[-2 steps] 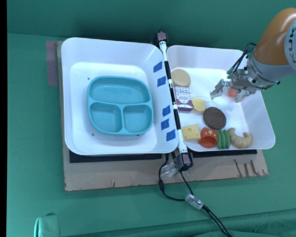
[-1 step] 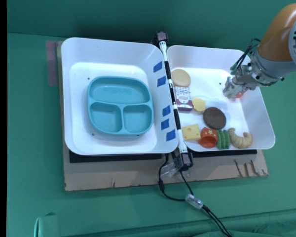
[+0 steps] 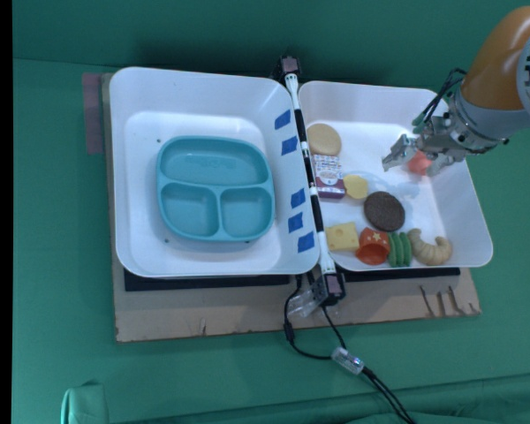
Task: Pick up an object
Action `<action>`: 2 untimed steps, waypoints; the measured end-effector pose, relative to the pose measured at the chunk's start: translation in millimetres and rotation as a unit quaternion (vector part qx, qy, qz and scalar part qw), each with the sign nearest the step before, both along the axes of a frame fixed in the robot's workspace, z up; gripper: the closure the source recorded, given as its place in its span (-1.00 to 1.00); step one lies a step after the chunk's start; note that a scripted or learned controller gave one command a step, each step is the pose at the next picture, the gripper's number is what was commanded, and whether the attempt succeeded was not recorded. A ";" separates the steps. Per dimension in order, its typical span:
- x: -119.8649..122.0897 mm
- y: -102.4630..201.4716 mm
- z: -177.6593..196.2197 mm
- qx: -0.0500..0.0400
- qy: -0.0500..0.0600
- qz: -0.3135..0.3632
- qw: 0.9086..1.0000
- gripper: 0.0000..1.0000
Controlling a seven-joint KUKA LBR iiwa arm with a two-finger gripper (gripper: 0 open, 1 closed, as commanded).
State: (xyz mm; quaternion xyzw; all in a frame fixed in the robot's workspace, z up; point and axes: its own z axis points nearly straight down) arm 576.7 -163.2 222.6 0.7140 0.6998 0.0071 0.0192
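My gripper [image 3: 417, 160] hangs over the far right part of the right bin [image 3: 466, 203]. A small red toy piece [image 3: 418, 163] sits between its two fingers, which close against it on both sides. Other toy foods lie in this bin: a tan round cookie [image 3: 323, 139], a small printed carton [image 3: 328, 176], a yellow piece [image 3: 357, 186], a dark brown patty [image 3: 384, 210], a cheese wedge [image 3: 342, 236], a red tomato piece [image 3: 372, 246], a green pod [image 3: 400, 249] and a croissant [image 3: 431, 248].
The left bin [image 3: 137, 95] holds a teal divided plate [image 3: 215, 189]. A black-and-white rail [image 3: 306, 162] with blue tape marks runs between the bins. Cables [image 3: 336, 347] trail off the bench's front edge.
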 end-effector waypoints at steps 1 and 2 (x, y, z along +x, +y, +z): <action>67.1 12.1 -35.5 0.004 0.010 0.008 1.000 -1.00; 15.8 20.6 -34.5 0.003 0.009 0.006 1.000 -1.00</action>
